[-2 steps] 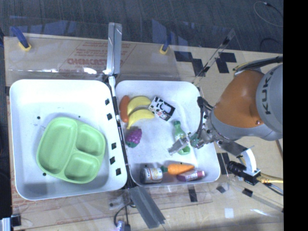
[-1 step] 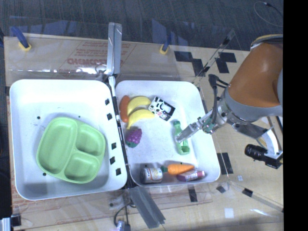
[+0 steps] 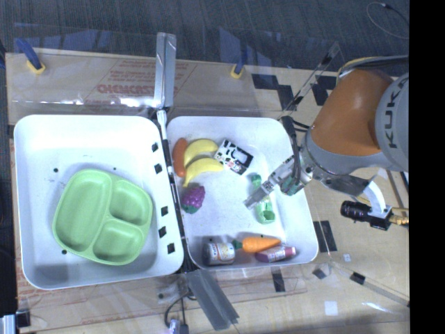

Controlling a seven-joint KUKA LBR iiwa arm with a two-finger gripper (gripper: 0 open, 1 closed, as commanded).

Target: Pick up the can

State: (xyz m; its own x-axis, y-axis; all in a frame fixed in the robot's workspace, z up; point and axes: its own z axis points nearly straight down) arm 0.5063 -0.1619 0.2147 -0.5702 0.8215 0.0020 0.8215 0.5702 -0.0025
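Observation:
The can (image 3: 221,251) lies on its side by the front wall of the right bin (image 3: 278,132); it has a silver end and a brown-and-white label. A carrot (image 3: 261,243) touches its right end. My gripper (image 3: 259,196) hangs over the right part of that bin, slanting down to the left from the grey wrist, just above a green toy (image 3: 266,213). It is well behind the can and to its right, apart from it, with nothing visibly held.
The right bin also holds two bananas (image 3: 200,160), an orange fruit (image 3: 179,156), purple grapes (image 3: 193,197), a black-and-white box (image 3: 234,156) and a pink tube (image 3: 276,255). In the left bin (image 3: 35,138) lies a green divided plate (image 3: 103,216).

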